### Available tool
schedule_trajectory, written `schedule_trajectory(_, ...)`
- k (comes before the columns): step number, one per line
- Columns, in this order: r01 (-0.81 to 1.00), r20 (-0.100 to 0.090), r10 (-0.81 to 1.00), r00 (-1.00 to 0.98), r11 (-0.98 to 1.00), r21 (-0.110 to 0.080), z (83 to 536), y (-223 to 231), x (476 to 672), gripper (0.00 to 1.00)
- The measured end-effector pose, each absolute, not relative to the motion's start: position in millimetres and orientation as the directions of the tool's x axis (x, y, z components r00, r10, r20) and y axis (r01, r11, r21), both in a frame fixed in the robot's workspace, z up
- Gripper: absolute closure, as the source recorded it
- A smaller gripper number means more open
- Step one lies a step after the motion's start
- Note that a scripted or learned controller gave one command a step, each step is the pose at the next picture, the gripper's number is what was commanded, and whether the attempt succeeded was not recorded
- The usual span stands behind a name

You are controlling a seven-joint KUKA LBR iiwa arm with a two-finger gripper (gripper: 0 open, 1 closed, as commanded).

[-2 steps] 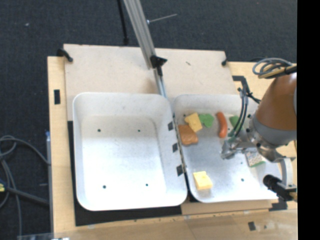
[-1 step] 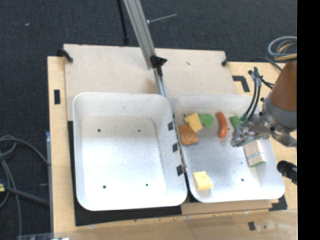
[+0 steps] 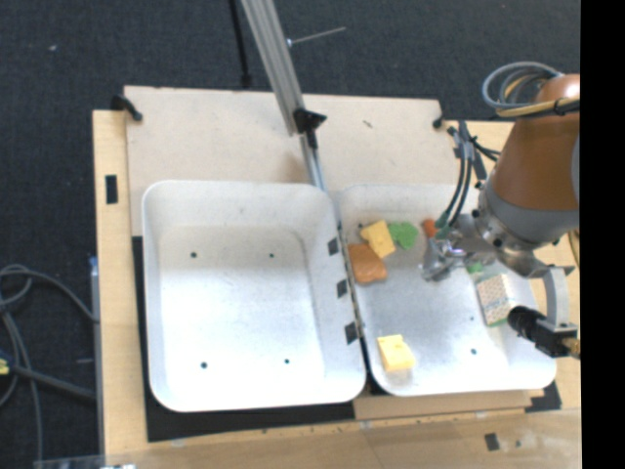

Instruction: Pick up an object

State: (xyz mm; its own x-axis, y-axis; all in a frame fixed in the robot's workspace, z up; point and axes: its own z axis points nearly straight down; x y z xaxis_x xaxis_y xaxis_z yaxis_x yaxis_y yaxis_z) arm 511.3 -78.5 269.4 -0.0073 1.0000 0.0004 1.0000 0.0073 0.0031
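Two-finger metal gripper [image 3: 437,262] low over the right shallow white bin [image 3: 444,384], upper middle of its floor; finger state cannot be told, nothing seen between them. Bare floor below and left of the gripper; patterned flat card [image 3: 493,299] just to its right near the right wall. Left of it, clustered near the dividing wall: yellow foam block [image 3: 378,238], green soft piece [image 3: 403,234], small orange-red piece [image 3: 429,228], brown rounded lump [image 3: 367,263]; pale yellow cube [image 3: 395,352] apart, near the front rim. Left shallow white bin [image 3: 244,394] alongside. Grey arm with orange band [image 3: 535,159] entering from the right, wrist angled down.
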Motion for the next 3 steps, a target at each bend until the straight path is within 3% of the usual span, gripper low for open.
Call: schedule_trajectory(3,1.0,0.002,1.0,-0.008,0.008,0.002,255.0,75.2,555.0,1.0)
